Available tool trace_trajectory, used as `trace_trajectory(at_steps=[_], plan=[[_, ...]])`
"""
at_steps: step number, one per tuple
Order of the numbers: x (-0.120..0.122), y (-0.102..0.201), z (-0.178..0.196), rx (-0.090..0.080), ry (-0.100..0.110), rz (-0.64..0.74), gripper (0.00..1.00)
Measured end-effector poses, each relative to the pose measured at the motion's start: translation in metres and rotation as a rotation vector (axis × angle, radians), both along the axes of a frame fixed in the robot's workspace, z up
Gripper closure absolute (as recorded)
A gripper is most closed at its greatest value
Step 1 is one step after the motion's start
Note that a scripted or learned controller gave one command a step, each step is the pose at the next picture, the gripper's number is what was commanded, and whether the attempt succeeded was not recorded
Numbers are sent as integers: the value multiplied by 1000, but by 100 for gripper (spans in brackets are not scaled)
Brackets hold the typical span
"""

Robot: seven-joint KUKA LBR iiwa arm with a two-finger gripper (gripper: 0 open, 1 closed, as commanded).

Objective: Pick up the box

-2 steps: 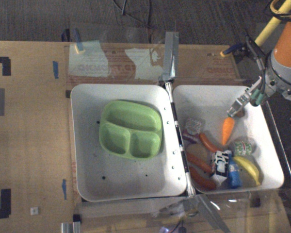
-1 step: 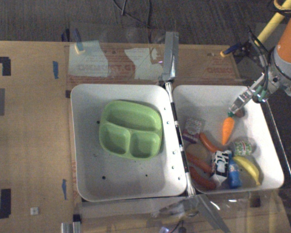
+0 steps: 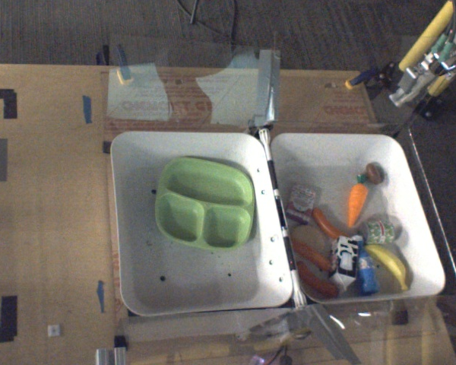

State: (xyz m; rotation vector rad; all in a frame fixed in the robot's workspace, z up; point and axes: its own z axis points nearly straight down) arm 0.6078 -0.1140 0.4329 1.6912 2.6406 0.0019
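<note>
Where carpet darkens, bench (image 3: 45,226) bears two white bins (image 3: 137,280)

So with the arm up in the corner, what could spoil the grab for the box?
The box lies wedged among hot dogs, a blue item and the banana, so the fingers may catch a neighbour instead. The gripper is far off, so a long approach could land off-centre.
</note>
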Motion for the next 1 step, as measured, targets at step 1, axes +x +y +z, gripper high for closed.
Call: trace_trajectory(at_steps=[1], plan=[[2, 2, 12, -3, -7, 4, 100]])
